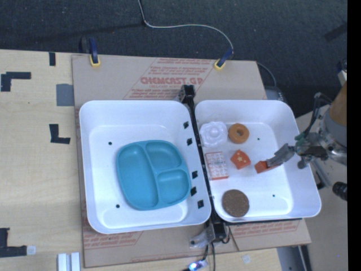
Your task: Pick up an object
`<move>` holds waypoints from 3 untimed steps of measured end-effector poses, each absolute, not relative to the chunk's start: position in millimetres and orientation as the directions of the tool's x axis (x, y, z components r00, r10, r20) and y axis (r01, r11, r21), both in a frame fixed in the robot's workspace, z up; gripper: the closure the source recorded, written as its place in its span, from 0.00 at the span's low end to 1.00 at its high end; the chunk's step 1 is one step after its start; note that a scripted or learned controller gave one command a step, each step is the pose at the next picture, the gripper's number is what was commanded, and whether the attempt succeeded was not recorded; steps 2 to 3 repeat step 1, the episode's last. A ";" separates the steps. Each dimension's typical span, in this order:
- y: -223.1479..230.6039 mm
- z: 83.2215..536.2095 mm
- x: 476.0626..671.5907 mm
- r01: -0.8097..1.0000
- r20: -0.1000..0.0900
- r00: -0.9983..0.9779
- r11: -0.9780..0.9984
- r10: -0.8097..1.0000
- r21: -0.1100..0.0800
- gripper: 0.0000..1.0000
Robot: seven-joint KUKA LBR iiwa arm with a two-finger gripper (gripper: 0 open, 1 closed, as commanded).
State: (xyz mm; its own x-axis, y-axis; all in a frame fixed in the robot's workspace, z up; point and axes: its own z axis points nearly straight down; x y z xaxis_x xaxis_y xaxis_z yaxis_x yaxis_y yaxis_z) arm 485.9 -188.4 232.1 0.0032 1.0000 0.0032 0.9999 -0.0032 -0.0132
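Observation:
In the right bin [282, 110] lie a clear white lid-like piece [214, 132], a brown doughnut [238, 132], an orange-red cube [241, 159], a patterned card [216, 165], a round brown cookie [235, 202] and a small red-orange block [261, 166]. My gripper [282, 156] reaches in low over the bin's right side, pointing left. Its tip sits right beside the red-orange block, and I cannot tell whether they touch. Nothing is visibly lifted.
The left bin [96, 123] holds a blue divided plate [153, 173]. A black divider [194, 145] runs between the bins. The arm's wrist [330, 145] hangs over the right bin's right rim. Clamps and a cable lie at the board's far edge.

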 end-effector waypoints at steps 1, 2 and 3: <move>-188.1 237.8 488.5 1.000 0.000 -0.001 0.001 1.000 -0.002 0.00; -188.1 237.8 488.5 1.000 0.000 -0.001 0.001 1.000 -0.002 0.00; -188.1 237.8 488.5 1.000 0.000 -0.001 0.001 1.000 -0.002 0.00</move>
